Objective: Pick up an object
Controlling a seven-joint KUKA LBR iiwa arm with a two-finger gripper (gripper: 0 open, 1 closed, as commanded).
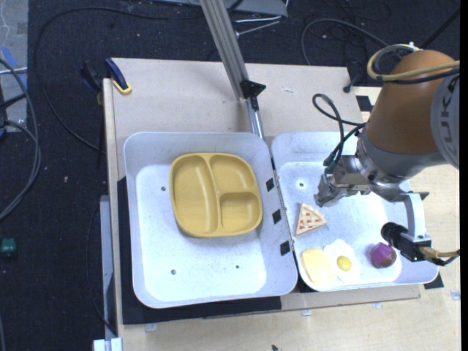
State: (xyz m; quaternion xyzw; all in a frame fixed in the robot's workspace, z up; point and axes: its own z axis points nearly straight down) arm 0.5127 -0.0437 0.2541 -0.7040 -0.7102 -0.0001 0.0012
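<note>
Spanning a dark cabled floor, bench (183, 86) bears bins; end effector (324, 196) state unclear.

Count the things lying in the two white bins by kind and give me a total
Yellow divided plate: 1
Pizza slice: 1
Fried egg: 1
Pale yellow block: 1
Purple onion: 1
Total: 5

Yellow divided tray (216, 194), purple onion (382, 254), white bins (146, 269).
</note>
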